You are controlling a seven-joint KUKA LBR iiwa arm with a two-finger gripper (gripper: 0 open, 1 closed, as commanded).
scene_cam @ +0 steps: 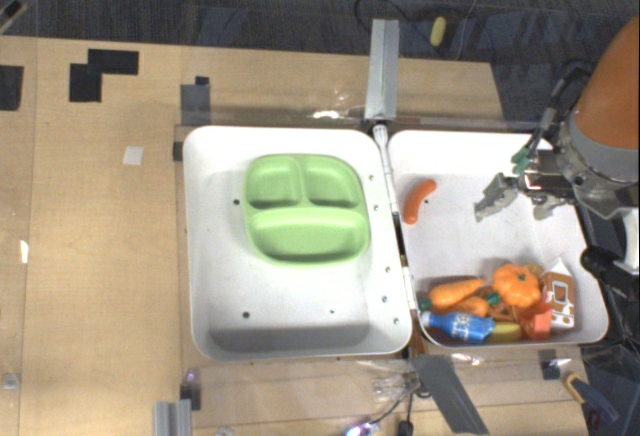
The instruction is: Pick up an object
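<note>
Just left of the wide-open, empty hand [517, 201], an orange sausage [417, 199].

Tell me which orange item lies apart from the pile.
The orange sausage, alone near the right bin's left wall. The carrot and pumpkin sit packed together along the bin's near edge.

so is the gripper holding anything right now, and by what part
Nothing is held. The grey two-finger gripper hangs open over bare floor of the right white bin, apart from the orange sausage-shaped toy.
</note>
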